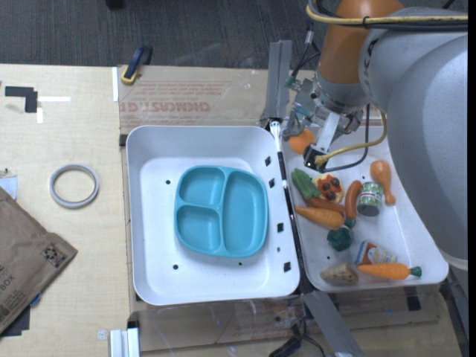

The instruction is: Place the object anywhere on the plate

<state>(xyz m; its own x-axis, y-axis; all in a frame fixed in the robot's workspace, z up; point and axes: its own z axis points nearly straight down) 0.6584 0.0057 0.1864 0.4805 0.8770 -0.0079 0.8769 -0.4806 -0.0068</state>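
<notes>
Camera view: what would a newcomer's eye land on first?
The bright blue three-compartment plate in the middle of the left bin. Then the jumble of toy food in the right bin, carrots among it, and the grey arm with its orange band looming over that bin's far end.

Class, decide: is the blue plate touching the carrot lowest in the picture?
Apart. The camera view shows the plate in the left bin, the carrot in the right bin.
</notes>
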